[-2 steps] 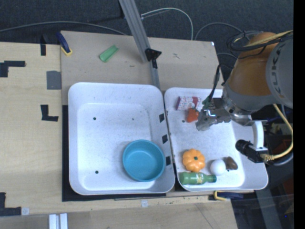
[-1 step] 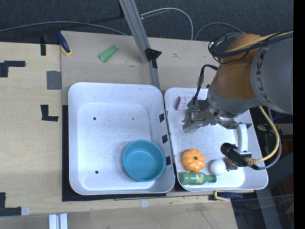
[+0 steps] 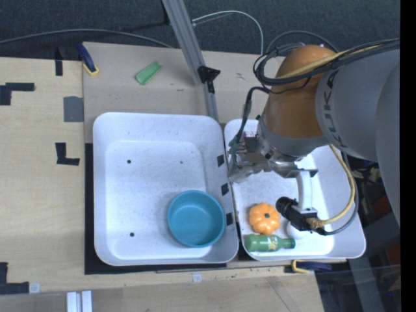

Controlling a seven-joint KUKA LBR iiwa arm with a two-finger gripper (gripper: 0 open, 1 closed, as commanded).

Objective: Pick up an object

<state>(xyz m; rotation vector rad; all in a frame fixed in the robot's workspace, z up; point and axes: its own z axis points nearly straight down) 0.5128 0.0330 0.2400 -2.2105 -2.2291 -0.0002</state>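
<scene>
The robot's gripper (image 3: 244,168) hangs over the right bin (image 3: 348,239), its grip impossible to judge. A small pumpkin (image 3: 264,218) and green bottle (image 3: 268,242) lie nearby.

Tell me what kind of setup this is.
Likely a lab bench for robot grasping trials: a grey arm reaching over two white bins, toy-like items such as a blue bowl and small orange pumpkin, and black tape marks on the benchtop.
</scene>
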